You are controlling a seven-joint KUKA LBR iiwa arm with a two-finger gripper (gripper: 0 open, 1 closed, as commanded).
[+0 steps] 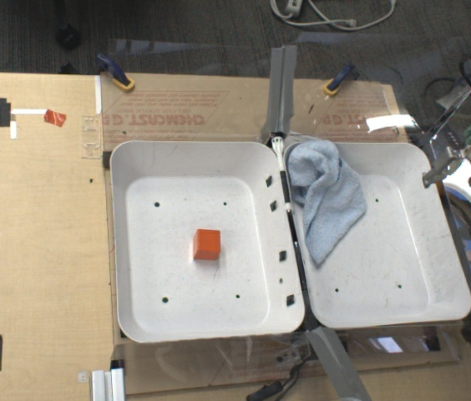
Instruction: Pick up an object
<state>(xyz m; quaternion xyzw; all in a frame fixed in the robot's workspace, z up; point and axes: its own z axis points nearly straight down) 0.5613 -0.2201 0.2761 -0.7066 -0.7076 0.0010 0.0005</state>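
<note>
An orange cube (207, 245) sits in the left white bin (135, 307). A pale blue-grey cloth (327, 195) lies in the right white bin (436, 291). Far brown cardboard (177, 111) carries red print. The left board (35, 241) is tan.

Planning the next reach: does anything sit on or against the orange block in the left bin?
Nothing visible does. The orange block sits alone on the floor of the left bin, away from its walls. The grey cloth lies in the right bin, beyond the divider.
</note>
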